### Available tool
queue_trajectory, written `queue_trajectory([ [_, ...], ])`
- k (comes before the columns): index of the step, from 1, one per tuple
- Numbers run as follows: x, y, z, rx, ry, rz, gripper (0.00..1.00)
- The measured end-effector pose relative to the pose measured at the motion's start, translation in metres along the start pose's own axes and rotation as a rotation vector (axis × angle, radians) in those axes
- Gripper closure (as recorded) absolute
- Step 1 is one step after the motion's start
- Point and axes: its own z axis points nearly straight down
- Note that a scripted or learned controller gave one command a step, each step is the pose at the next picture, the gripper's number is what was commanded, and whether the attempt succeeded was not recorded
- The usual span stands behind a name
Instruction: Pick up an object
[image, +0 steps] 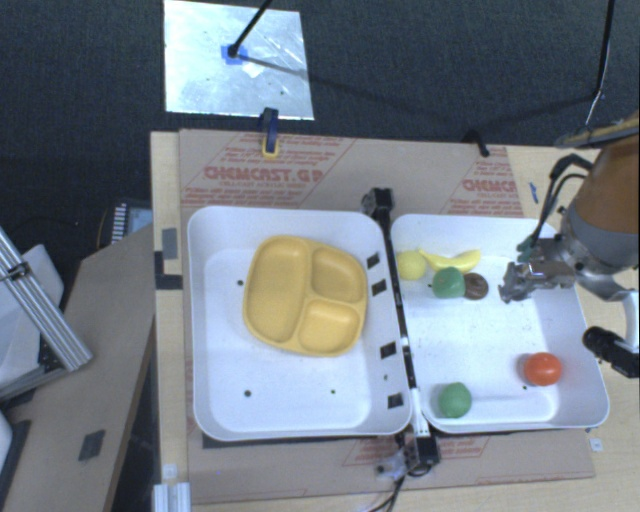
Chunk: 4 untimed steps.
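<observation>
Gripper (512, 283) jaw state unclear, right bin (570, 330), one banana (452, 260) lying left-right, two green balls (448, 284), one tomato (542, 369)

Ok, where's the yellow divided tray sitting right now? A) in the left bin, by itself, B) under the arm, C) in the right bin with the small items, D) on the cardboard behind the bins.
A: the yellow divided tray lies flat in the left bin, while the small items, such as the orange ball, are in the right bin.
</observation>
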Motion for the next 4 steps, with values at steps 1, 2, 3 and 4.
queue_trajectory([
  [1, 0.064, 0.003, 0.004, -0.001, 0.001, -0.002, 1.00],
  [2, 0.110, 0.008, 0.007, -0.001, 0.001, -0.001, 1.00],
  [3, 0.156, 0.006, 0.013, 0.001, 0.001, -0.001, 1.00],
  [4, 0.201, -0.003, 0.006, 0.000, 0.001, -0.001, 1.00],
])
